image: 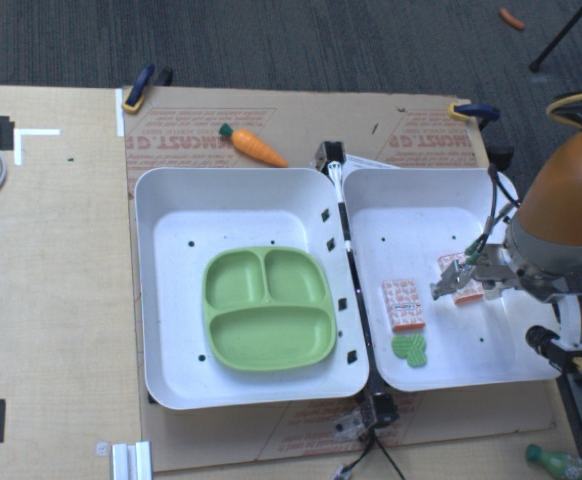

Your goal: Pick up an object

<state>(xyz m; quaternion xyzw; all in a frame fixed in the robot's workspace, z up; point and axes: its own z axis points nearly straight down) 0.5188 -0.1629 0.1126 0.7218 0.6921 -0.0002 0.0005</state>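
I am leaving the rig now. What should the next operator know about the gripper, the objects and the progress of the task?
Gripper: low in the right bin, over a small red-and-white packet; open or shut is not readable, and no hold is visible.
Also in the right bin: a red-and-white box, flat, and a green toy just below it.
Left bin: a green divided plate.
A toy carrot lies on the cardboard behind the bins.
Done: nothing visibly lifted. Left: grasp and raise one object.

Arm (561,208) entered from the right, orange band uppermost, grey wrist angled down and leftward. Gripper (449,286) sat low at the end of the wrist, pointing left. Finger state could not be read from this angle. Black cabling ran along the wrist.
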